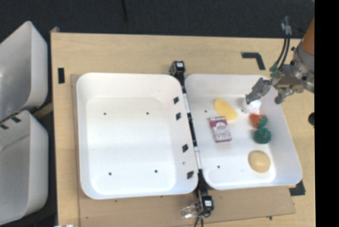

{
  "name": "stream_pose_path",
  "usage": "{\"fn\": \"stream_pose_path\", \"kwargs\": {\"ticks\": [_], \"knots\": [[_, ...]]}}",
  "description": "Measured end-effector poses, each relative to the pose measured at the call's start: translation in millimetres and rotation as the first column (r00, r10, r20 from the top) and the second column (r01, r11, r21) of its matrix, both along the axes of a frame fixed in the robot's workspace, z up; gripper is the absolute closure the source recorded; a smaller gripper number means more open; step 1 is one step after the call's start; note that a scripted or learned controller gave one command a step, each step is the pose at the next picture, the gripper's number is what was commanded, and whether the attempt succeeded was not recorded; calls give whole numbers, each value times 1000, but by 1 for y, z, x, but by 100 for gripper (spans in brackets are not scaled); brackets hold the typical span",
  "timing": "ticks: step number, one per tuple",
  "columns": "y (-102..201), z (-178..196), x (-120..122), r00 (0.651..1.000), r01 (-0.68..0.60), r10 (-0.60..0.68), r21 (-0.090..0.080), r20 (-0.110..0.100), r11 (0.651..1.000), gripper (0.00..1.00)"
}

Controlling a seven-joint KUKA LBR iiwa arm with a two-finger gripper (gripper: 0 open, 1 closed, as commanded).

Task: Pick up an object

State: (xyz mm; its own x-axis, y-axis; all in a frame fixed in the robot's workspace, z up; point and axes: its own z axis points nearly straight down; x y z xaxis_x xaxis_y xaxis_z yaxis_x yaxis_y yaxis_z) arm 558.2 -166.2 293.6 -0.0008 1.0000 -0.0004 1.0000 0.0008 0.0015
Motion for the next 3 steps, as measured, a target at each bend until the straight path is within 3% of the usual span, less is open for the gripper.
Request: {"fn": "stream_pose_path", "kwargs": {"ticks": [1,2,3], "knots": [[13,-51,44,1000,-3,3,-1,-3,1000,0],[12,-175,49,1000,1,-1,1,-11,1000,0],[74,-194,66,1000,-6,6,1,-2,1000,0]]}}
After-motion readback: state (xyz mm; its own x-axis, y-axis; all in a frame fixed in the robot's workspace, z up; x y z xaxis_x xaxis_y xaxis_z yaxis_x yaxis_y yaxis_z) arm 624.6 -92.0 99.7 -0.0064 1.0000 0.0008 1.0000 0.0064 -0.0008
